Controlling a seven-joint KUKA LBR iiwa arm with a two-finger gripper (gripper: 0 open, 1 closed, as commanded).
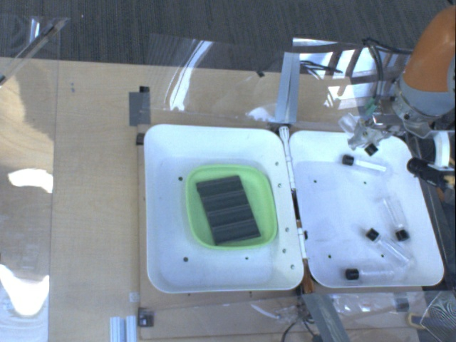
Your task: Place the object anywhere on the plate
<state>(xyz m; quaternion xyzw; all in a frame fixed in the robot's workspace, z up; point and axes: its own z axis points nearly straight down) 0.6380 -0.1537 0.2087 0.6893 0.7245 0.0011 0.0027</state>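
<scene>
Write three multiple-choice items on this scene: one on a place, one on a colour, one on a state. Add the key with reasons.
1. Where does the dark ridged block lie?
A. on the plate in the left bin
B. in the right bin
C. on the bench outside both bins

2. What colour is the plate?
A. red
B. green
C. blue

3. Where is the claw with respect to the block?
A. touching it
B. directly above it
C. far from it, over the right bin's far edge

Key: 1 A, the block rests inside the plate in the left bin. 2 B, the rim around the block is bright green. 3 C, the claw hangs at the right bin, across the divider.
</scene>
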